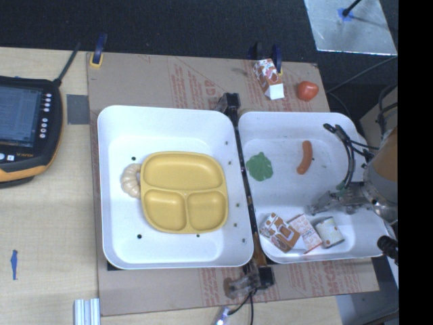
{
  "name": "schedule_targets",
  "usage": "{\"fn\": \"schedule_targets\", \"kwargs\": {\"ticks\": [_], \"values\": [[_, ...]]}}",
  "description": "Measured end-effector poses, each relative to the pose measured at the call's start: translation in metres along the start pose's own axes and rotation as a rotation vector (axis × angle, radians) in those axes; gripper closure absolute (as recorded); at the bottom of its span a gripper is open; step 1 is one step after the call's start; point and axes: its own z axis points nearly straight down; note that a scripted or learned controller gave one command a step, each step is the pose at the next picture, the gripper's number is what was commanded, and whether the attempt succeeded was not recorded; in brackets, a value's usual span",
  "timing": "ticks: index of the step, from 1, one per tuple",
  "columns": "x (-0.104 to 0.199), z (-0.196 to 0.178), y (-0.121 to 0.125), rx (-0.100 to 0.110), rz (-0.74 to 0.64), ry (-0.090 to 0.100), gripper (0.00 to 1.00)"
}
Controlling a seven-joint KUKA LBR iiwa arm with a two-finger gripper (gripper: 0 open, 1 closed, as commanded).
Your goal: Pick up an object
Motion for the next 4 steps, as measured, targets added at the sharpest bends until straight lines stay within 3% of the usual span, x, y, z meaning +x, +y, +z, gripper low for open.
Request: {"fn": "schedule_targets", "kwargs": {"ticks": [1,2,3,4], "values": [[0.055,-0.013,0.104,-0.003,-0.001,0.0,0.0],[0.01,-0.101,0.122,-0.005,0.003,-0.002,0.0],[0.026,-0.028,0.124,0.0,0.0,0.0,0.0],[0.046,0.0,0.065,0.001,0.001,-0.001,0.0]]}}
